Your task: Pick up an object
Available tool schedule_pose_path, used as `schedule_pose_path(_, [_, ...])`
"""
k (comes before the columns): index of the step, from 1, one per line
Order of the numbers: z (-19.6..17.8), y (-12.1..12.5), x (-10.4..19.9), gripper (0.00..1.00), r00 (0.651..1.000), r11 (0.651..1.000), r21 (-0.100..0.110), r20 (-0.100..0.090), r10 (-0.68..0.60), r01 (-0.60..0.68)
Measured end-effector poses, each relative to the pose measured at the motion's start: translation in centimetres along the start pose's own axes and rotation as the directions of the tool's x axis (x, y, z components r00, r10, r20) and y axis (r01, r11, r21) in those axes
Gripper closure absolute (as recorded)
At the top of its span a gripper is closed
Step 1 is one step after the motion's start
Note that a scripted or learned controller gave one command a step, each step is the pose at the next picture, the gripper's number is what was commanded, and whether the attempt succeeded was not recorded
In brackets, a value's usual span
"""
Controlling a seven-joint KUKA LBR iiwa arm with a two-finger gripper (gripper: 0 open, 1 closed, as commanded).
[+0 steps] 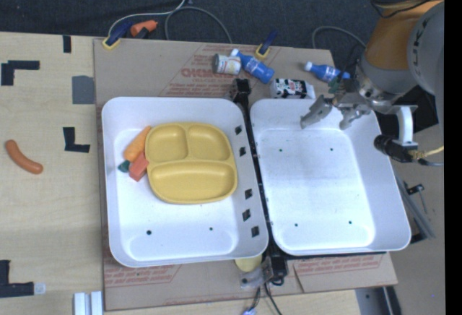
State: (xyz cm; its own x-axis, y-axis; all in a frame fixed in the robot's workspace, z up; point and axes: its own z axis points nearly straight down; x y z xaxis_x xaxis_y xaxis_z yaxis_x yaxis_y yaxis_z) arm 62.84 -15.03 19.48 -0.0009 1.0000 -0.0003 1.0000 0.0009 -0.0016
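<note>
Starting at the far left, we are seeing a small orange sausage (24, 157) lying alone on the surface (43, 234), well apart from the bins. In the left bin (180, 241) a yellow divided plate (191, 162) is sitting near the middle, and an orange carrot piece (135, 144) is leaning against its left edge with a small red and green bit (132, 168) just below. We are judging these to be light, stiff plastic toys; the plate is wide and smooth, so its raised rim is looking like the best place to grip, while the carrot would suit a pinch across its narrow body. Behind the bins, blue-and-white bottles (245, 64) are lying on the cardboard (202, 64).

Over the back edge of the right bin (325, 183), the hand (330, 113) is hovering with its two fingers spread and nothing between them. The arm is running off the right edge. The small red and green bit is too small for us to identify.
</note>
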Motion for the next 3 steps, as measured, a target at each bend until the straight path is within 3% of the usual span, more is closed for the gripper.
schedule_pose_path(1, [9.2, -3.7, 5.1, 0.00, 1.000, 1.000, 0.011, -0.004, -0.002, 0.002])
schedule_pose_path(2, [0.5, 1.7, 8.9, 0.00, 1.000, 1.000, -0.011, 0.000, -0.006, 0.006])
schedule_pose_path(3, [1.1, -3.1, 12.9, 0.00, 1.000, 1.000, 0.002, -0.002, -0.003, 0.003])
